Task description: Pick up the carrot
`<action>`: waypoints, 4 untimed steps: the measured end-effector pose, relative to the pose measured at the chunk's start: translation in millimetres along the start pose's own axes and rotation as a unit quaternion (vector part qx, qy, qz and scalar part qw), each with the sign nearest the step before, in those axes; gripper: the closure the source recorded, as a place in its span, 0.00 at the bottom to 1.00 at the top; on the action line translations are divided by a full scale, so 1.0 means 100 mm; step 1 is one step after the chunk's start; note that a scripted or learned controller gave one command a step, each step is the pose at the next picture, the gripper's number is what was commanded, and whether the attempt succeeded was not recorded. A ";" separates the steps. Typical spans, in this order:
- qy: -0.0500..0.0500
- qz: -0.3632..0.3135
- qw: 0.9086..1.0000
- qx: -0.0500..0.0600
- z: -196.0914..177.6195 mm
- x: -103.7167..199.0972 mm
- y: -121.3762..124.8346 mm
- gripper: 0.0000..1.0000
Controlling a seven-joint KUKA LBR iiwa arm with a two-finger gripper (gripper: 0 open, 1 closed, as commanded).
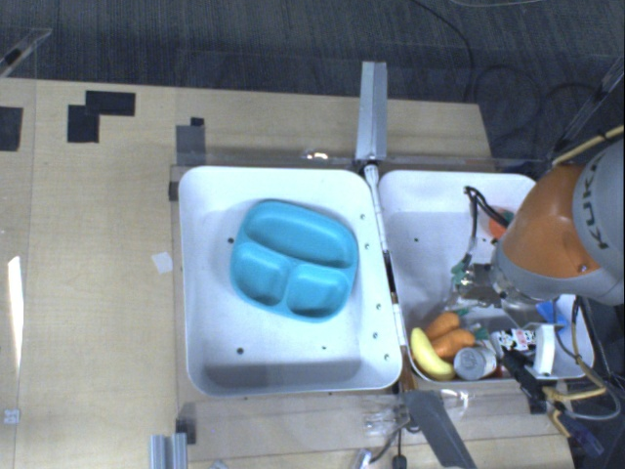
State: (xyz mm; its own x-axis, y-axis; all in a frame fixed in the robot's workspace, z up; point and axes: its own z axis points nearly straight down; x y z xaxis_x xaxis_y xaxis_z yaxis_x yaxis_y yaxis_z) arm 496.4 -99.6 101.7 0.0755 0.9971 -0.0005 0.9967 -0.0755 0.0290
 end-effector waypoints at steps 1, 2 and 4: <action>0.000 -0.078 0.997 0.011 0.02 -0.25 -0.06 1.00; -0.002 -0.231 0.973 0.005 0.10 0.03 -0.04 1.00; 0.000 -0.614 0.789 0.002 0.09 -0.01 -0.02 1.00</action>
State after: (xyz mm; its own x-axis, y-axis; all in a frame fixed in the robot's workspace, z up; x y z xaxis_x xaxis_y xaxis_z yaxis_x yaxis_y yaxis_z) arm 494.7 -100.7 92.9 -0.9476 0.3185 -0.0258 0.3185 0.9479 0.0044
